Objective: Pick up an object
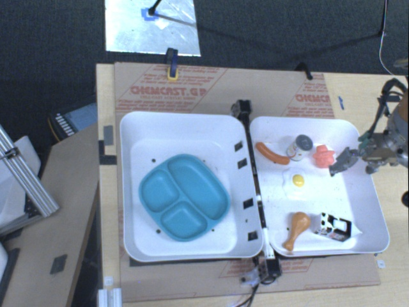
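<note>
Hovering at the right edge of the frame, the gripper (345, 160) sits just beside the pink toy (323, 156) in the right bin (370, 200); its grip state is unreadable. A close could nudge the toy aside and catch nothing.

Red lettering reading "CHEMCAST GP" is printed on the brown protective sheet (167, 89) behind the left bin, and again, upside down, behind the right bin. No other text is legible.
</note>
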Robot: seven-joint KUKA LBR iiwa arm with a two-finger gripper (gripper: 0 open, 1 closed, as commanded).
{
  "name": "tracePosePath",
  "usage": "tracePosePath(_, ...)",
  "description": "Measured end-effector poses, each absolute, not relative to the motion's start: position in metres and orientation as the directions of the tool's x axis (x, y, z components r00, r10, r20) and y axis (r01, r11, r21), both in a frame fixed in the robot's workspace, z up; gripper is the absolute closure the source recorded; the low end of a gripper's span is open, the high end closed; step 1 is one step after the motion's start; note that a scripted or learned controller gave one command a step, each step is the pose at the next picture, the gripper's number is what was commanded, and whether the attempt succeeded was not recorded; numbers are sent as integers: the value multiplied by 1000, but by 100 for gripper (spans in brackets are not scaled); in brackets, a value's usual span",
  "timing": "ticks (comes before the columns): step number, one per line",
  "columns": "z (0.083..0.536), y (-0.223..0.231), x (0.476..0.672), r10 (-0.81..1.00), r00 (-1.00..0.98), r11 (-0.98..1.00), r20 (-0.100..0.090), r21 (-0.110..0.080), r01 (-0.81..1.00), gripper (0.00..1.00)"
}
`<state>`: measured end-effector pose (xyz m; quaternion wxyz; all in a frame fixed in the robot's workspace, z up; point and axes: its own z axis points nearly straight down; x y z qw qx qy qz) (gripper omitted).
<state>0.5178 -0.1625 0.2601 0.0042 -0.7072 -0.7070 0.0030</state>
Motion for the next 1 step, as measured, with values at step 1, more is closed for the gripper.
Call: tracePosePath(1, 267, -162, 520, 1000, -3, 3, -1, 2, 1000, 0)
